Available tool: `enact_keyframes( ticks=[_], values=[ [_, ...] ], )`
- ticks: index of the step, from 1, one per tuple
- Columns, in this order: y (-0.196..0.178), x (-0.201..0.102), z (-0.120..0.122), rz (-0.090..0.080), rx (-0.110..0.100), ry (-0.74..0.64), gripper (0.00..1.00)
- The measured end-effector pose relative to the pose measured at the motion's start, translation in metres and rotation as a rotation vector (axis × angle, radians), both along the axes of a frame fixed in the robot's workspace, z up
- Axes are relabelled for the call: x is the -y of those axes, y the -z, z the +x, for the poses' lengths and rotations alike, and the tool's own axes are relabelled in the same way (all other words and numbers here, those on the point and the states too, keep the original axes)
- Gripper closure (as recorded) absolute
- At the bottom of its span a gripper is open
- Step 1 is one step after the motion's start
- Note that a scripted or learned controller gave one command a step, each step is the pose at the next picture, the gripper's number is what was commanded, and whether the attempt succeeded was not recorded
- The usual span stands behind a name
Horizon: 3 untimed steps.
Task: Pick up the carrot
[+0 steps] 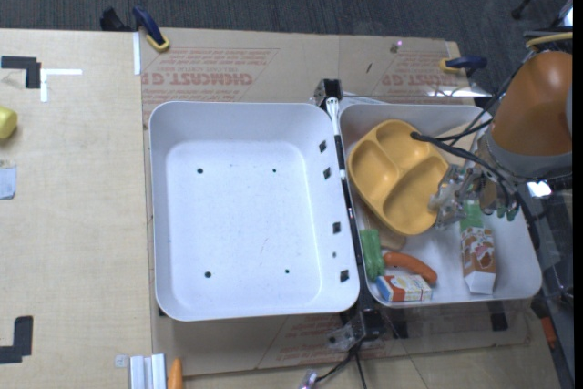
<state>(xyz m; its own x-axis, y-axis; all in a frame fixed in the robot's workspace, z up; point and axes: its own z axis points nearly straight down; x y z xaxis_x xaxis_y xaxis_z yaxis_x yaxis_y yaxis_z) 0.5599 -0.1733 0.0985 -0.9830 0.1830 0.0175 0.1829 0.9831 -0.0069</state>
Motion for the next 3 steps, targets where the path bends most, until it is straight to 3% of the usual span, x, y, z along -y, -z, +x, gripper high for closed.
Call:
enact_keyframes(
  ticks=[1, 2, 3],
  values=[
    [-0.003, 0.000, 0.005, -0.002, 0.016, 0.003, 0.00],
    [0.007, 0.001, 0.029, -0.002, 0.013, 0.110, 0.00],
    [0.005, 0.008, 0.059, -0.003, 0.024, 0.447, 0.00]
  ],
)
